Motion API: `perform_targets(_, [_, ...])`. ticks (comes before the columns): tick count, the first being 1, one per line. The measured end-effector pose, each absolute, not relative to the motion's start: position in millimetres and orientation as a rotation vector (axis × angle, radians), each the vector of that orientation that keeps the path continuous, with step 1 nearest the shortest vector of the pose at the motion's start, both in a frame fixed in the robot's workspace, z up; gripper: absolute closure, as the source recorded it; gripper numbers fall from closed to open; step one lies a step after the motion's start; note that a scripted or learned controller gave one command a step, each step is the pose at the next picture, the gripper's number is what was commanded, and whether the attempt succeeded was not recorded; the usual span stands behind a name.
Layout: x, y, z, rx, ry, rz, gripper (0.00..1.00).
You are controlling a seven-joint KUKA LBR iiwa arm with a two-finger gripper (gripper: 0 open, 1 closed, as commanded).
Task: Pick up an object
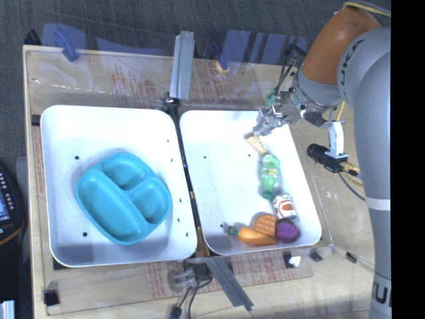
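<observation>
Clearly the tool hangs at two o'clock over the right bin, its tip just above a small tan piece. Whether it is apart or together I cannot tell. A green bottle, can, carrot and purple fruit crowd the bin's five o'clock corner — pooled by its sloping wall, I judge.

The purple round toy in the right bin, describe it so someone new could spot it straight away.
Start at the right-hand shallow white bin and follow its near right corner, where small toys cluster. The purple round toy sits lowest right there, below the small red-and-white can and beside the orange carrot-shaped toy; it alone is purple.
</observation>
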State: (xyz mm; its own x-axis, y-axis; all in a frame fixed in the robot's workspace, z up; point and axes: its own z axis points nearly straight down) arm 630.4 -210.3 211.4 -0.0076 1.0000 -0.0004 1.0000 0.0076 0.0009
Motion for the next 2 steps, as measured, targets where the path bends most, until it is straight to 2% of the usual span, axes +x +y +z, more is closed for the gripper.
perform_targets(1, [657.2, -210, 237, 2.212, 2.23, 0.0, 1.0])
perform_targets(2, [658.1, -209, 247, 2.202, 2.239, -0.002, 1.0])
